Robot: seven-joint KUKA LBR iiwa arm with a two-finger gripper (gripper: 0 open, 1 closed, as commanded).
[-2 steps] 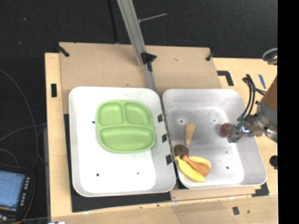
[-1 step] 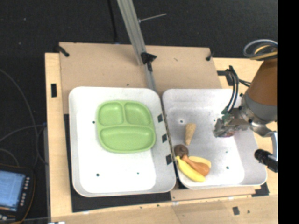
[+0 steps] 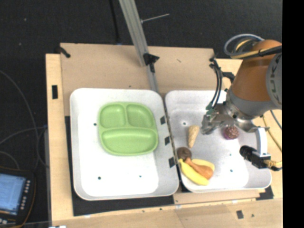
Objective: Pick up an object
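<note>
- Objects to pick lie in the right bin (image 3: 190, 101); none is lifted yet.
- Gripper (image 3: 209, 124) hangs low over that bin; whether its tips are apart or together cannot be told from this slant.
- Nearest, just left of it, lies a pale cone-shaped piece (image 3: 192, 136); to its right, near the wrist, sits a dark purple lump (image 3: 231, 132).
- Nearer the front, a brown piece (image 3: 183, 152) touches a yellow-orange banana-like toy (image 3: 196, 170).
- Left bin (image 3: 85, 175) holds a green divided plate (image 3: 128, 128), well apart.
- Judged step: approach. Next move calls for centring over one item, likely the cone, then descending and closing.
</note>
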